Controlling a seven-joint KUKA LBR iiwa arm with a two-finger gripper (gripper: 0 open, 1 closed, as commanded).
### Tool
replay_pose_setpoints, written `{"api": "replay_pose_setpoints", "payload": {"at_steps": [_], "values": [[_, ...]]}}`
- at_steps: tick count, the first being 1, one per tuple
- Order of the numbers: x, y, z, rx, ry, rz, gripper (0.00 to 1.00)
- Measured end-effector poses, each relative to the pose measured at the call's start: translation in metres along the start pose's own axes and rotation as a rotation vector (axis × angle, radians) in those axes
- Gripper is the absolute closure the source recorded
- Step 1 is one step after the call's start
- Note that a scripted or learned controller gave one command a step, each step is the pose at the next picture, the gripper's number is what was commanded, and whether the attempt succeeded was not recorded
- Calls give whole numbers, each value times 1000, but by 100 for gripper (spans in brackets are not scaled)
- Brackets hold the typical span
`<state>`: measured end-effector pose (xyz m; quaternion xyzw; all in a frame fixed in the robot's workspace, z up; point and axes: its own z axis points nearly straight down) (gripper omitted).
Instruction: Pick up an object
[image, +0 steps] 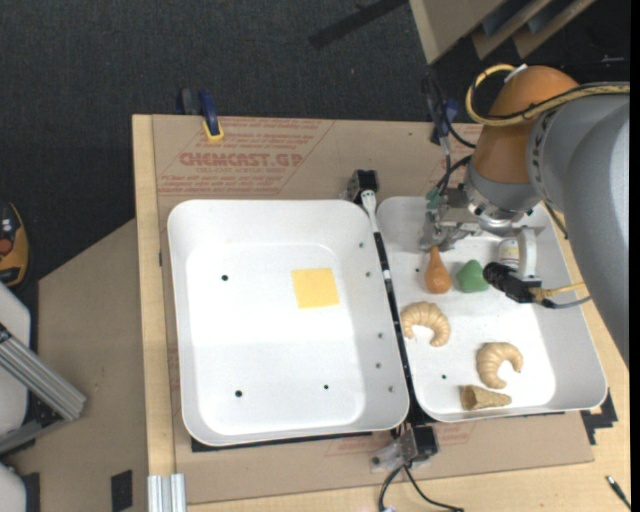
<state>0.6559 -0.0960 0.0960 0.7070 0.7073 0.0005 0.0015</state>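
Observation:
A flat yellow square (316, 288) lies in the left bin (200, 230). In the right bin (570, 385) there are an orange carrot-shaped piece (437, 272), a small green piece (471, 276), two tan croissants (427, 322) (499, 362) and a tan wedge (485, 398). My gripper (441, 236) hangs low over the far end of the right bin, just above the carrot-shaped piece and left of the green one. Nothing shows between its fingers.
The two bins meet along a dark seam with a black clip (364, 186) at its far end. Brown board (240, 155) surrounds the bins. The grey arm (590, 170) covers the right bin's far right corner.

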Motion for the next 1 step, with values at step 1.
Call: {"api": "replay_pose_setpoints", "payload": {"at_steps": [1], "values": [[58, 13, -96, -9, 2, -6, 100]]}}
